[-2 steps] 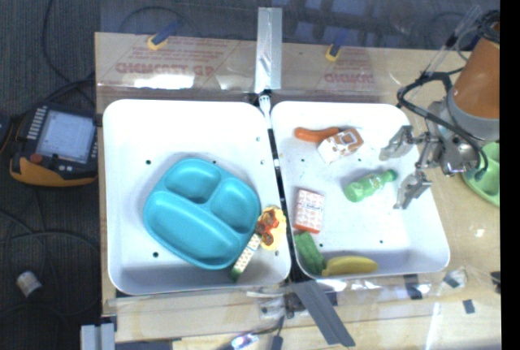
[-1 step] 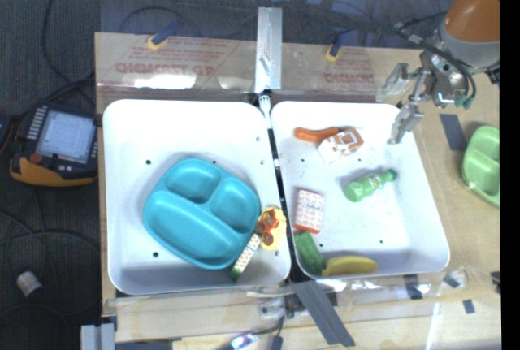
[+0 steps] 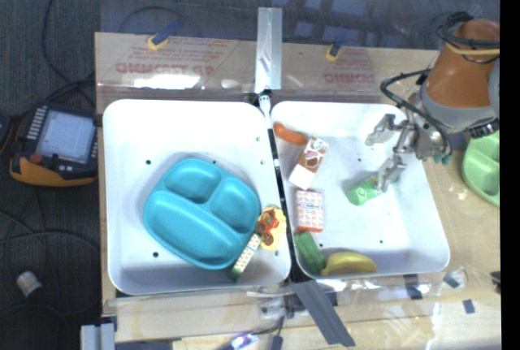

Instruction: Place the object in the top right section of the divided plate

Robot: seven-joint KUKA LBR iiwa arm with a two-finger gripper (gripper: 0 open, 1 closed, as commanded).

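The blue divided plate [image 3: 203,210] lies tilted in the left bin [image 3: 130,137], with three sections and nothing in them. My gripper [image 3: 387,152] hovers over the right bin [image 3: 422,235], near its right side, open with nothing between its fingers. A small green object [image 3: 362,194] lies on the bin floor just below and left of the lower fingertip [image 3: 392,173]; I cannot tell whether they touch. The arm's orange band [image 3: 463,72] is at the upper right.
The right bin also holds an orange carrot-like piece [image 3: 289,132], a small white and brown bottle [image 3: 309,162], a red packet [image 3: 309,210], a dark green vegetable [image 3: 309,248] and a banana [image 3: 349,262]. A yellow-orange toy [image 3: 271,225] and a striped stick [image 3: 245,256] lean at the plate's right edge.
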